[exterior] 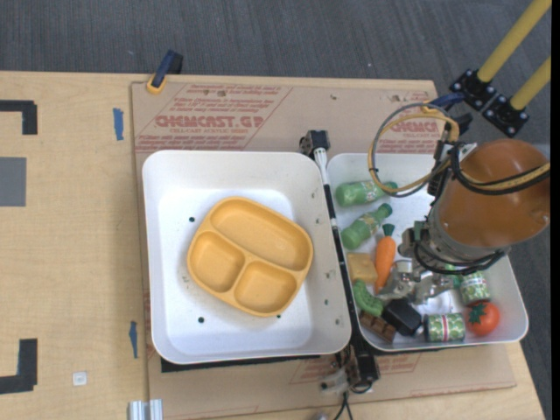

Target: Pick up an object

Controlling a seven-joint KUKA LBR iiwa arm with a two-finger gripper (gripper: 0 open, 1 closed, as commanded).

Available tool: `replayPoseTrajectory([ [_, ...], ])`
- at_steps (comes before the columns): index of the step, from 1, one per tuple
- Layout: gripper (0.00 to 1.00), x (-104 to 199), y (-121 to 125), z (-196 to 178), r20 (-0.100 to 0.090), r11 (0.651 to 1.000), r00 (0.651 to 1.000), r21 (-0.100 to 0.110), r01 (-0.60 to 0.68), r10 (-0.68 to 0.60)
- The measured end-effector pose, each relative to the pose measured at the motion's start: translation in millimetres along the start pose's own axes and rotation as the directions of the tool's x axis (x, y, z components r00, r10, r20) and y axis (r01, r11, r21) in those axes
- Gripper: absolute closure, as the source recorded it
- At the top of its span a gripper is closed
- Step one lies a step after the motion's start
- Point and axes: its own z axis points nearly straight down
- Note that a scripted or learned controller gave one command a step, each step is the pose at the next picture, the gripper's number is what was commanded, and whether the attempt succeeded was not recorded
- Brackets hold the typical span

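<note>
Camera view, gripper (418,285) low in right bin (516,322), grip state unclear, carrot (385,258), bottles, tomato (484,317) crowding it.

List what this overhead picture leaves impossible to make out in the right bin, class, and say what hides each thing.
- Gripper: the orange wrist band and cables overhang it, so its finger state is unreadable.
- Right bin: the arm covers its middle floor.
- Dark block: too small to identify.
- Cans: labels are too small to read.
</note>
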Motion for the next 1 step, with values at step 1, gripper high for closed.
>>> replayPoseTrajectory([
  [1, 1.00, -34.6, 36.0, -86.7, -0.002, 0.992, 0.992, -0.013, 0.126, -0.126],
])
